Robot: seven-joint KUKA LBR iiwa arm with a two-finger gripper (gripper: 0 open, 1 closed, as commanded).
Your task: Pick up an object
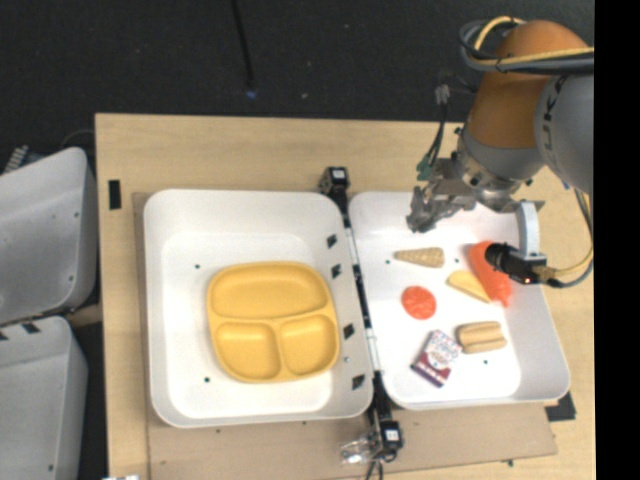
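On the pale wooden tabletop (120, 158) two shallow white bins sit side by side, touching along a hinged middle seam. The left bin (170, 268) holds a yellow divided tray (272, 320), lying flat near its centre with one long compartment toward the far side and two smaller ones toward the near side. The right bin (530, 368) carries all the loose pieces. Nearest the seam is a tan cone (420, 258), lying on its side with its point toward the left. Just below it rests a round red piece (420, 302), and nearer the front edge lies a small purple and white packet (435, 358), tilted. To the right of that packet sits a brown hot dog bun (480, 337), and above the bun a yellow wedge (468, 285) lies just beside an orange-red piece (494, 270), partly hidden by a black fitting on the arm. The tool (424, 216) hangs over the far part of the right bin, just above the cone; whether its tips are spread or closed cannot be told from this angle, and nothing is seen gripped between them.
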